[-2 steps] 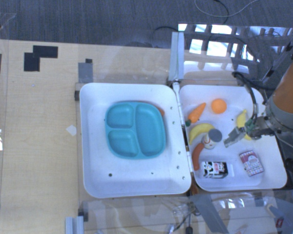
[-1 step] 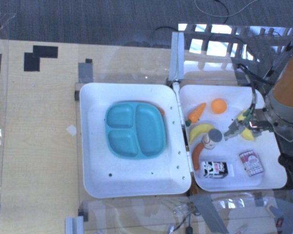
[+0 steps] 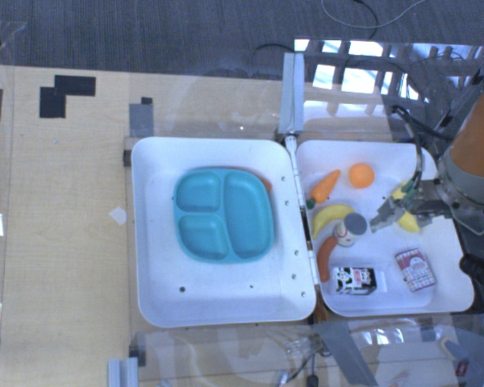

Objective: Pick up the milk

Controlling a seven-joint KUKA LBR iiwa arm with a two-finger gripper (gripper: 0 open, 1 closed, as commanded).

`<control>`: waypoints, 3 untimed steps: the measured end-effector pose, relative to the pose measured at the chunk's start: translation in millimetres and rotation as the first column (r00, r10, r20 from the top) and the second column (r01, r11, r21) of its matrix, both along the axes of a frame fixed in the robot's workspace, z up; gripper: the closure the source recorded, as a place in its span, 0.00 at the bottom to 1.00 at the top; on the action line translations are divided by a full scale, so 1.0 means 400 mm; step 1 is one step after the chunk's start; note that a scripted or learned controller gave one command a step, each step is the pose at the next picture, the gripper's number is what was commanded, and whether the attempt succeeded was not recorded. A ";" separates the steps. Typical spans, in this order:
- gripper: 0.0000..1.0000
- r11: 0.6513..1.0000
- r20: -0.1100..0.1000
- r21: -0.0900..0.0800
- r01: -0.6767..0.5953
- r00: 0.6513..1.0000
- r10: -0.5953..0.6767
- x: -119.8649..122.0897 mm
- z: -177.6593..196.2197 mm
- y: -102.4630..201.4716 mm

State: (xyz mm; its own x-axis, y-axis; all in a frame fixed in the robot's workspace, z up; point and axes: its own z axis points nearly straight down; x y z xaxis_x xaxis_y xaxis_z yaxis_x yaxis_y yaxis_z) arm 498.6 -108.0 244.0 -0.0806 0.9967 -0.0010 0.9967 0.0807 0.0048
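Milk — beside sausage (touching)

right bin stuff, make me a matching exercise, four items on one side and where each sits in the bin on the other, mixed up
Items:
1. milk carton
2. orange
3. blue divided plate
4. red carton

Places:
A. left bin, in the middle
B. right bin, near edge, beside the sausage's lower end
C. right bin, far side, beside the carrot
D. right bin, near right corner

Pairs: 1-B, 2-C, 3-A, 4-D
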 end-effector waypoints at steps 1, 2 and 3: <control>0.00 1.000 -0.004 0.001 0.026 1.000 -0.026 -0.028 -0.335 0.046; 0.00 0.999 0.000 0.001 0.044 0.999 -0.044 0.020 -0.147 0.114; 0.00 0.985 0.001 -0.001 -0.171 0.985 0.171 -0.024 -0.379 0.015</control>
